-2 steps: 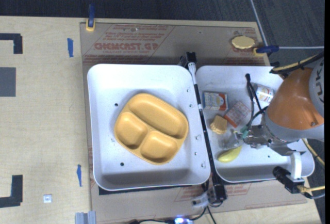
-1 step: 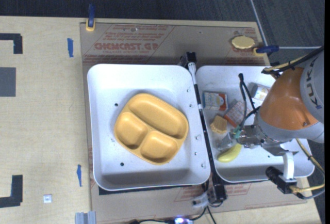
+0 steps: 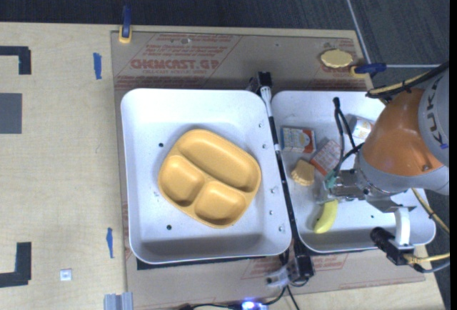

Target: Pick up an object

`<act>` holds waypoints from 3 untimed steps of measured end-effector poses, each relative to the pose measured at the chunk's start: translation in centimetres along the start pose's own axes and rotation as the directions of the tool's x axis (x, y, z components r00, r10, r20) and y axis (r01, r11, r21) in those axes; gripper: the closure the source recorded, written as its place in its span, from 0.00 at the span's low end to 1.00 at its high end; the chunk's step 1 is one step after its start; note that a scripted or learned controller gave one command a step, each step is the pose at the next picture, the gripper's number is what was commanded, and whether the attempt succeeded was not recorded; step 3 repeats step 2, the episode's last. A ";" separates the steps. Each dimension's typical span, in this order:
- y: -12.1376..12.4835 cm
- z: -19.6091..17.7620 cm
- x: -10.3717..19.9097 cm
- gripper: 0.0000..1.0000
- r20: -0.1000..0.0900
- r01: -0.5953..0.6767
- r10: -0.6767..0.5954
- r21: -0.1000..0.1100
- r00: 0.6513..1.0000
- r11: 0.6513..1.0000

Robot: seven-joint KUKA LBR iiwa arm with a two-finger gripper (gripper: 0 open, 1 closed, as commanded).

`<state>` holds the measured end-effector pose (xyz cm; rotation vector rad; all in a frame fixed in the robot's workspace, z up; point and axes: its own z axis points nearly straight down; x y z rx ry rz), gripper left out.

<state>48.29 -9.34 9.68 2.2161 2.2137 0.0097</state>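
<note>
The bench (image 3: 57, 180) is a pale wooden surface carrying 2 shallow white plastic bins side by side on a brown cardboard sheet (image 3: 214, 58).

The left white bin (image 3: 143, 116) holds a yellow plastic tray with 3 rounded compartments (image 3: 208, 177), lying near its middle at a slant.

The right white bin (image 3: 300, 105) holds several small things. A small white and orange carton (image 3: 298, 138) lies toward its upper left. Just right of it sits a crumpled packet with red print (image 3: 328, 153). Below the carton is a small tan block-shaped item (image 3: 303, 173). A yellow plastic banana (image 3: 325, 217) lies near the front wall of this bin, tilted, with its upper end close under the gripper.

The grey arm with the orange band (image 3: 400, 141) reaches in from the right and hangs over the right bin. Its two-finger gripper (image 3: 335, 187) sits low in the bin, between the tan item and the banana. Whether the jaws are spread or pressed together cannot be told from this angle, and nothing can be seen between them.

A round tan disc (image 3: 336, 58) rests on the cardboard beyond the right bin, next to a strip of blue tape (image 3: 371, 68).
</note>
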 end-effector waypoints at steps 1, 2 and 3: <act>0.2 -1.0 0.0 1.00 0.001 0.000 0.000 -0.005 1.000 1.000; 1.7 -8.8 8.7 1.00 -0.003 0.002 -0.002 0.009 1.000 1.000; 1.7 -8.8 8.7 1.00 -0.003 0.002 -0.002 0.009 1.000 1.000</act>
